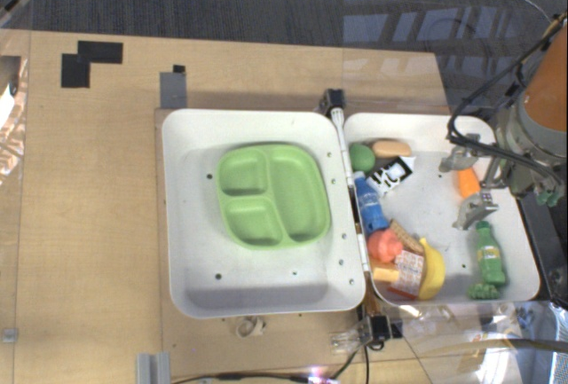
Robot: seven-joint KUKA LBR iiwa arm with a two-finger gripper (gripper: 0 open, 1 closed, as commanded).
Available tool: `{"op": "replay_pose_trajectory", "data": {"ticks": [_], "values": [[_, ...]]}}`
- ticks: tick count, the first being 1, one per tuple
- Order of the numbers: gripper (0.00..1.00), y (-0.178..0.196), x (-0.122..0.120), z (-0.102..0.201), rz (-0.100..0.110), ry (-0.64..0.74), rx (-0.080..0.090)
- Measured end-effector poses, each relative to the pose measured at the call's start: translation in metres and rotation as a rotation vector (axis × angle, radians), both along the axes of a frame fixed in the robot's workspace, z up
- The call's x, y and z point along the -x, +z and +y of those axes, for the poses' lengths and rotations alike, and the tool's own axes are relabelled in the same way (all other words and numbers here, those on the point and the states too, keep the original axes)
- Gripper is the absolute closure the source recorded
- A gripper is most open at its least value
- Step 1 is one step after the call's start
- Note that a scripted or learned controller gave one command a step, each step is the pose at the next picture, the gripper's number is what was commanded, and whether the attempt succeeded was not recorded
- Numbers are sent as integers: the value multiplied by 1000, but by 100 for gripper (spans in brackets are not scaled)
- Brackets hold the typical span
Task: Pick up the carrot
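The pincer (469, 187) was positioned over the right bin (532, 285). The carrot (468, 181) was seen between its fingers, grasped.

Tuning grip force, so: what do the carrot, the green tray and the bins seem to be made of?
The carrot looks like smooth moulded plastic, a toy: flat, uniform orange. The green tray seems matte plastic, with rounded moulded compartments and soft highlights. The white bins look like thin formed plastic, with rounded corners and a faint sheen, though that is less sure.

The wooden bench (89, 223) bears two white bins, left bin (191, 285) and right bin (524, 280), side by side.
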State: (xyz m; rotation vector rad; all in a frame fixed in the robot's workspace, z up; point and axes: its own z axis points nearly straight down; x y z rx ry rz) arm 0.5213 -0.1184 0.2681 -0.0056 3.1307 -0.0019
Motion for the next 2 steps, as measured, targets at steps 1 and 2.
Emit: {"op": "replay_pose_trajectory", "data": {"ticks": [1,2], "values": [[0,-21,7,-65,1,483,6],[0,-113,-49,-86,5,289,0]]}}
